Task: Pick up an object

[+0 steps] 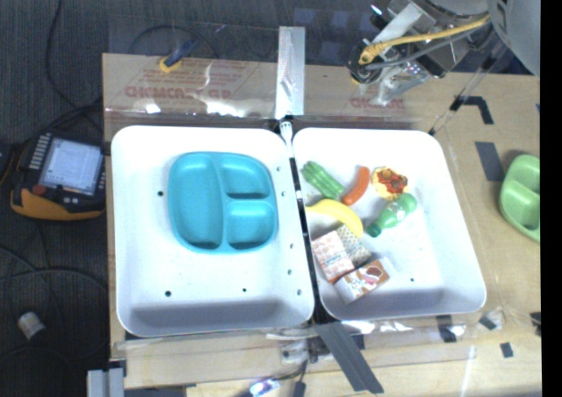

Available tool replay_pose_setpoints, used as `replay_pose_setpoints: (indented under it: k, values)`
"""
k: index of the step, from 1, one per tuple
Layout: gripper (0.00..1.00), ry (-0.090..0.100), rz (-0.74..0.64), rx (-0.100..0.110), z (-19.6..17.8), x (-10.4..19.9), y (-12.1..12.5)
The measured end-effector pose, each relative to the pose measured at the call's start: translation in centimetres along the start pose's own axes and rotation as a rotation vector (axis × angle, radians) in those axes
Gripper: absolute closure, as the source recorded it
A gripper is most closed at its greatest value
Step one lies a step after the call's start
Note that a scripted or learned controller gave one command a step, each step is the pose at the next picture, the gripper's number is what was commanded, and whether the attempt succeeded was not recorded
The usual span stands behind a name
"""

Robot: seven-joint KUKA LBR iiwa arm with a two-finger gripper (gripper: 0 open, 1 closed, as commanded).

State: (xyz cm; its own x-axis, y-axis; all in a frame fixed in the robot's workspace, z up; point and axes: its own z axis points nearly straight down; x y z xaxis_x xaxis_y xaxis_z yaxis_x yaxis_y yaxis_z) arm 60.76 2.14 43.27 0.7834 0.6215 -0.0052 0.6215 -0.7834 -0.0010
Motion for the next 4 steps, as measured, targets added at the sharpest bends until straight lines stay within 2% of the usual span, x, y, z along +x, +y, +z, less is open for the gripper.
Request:
replay_pose_setpoints:
  k: [1, 2, 3, 4]
  values:
    - [1.0, -0.001, 0.126, 0.003, 13.6, 5.9, -3.4]
    - [0.0, -0.001, 0.128, 0.003, 13.5, 5.9, -3.3]
    - [0.0, -0.001, 0.435, 0.005, 20.9, -3.4, 2.8]
    - [0.0, -0.001, 0.389, -0.002, 10.5, -7.8, 8.8]
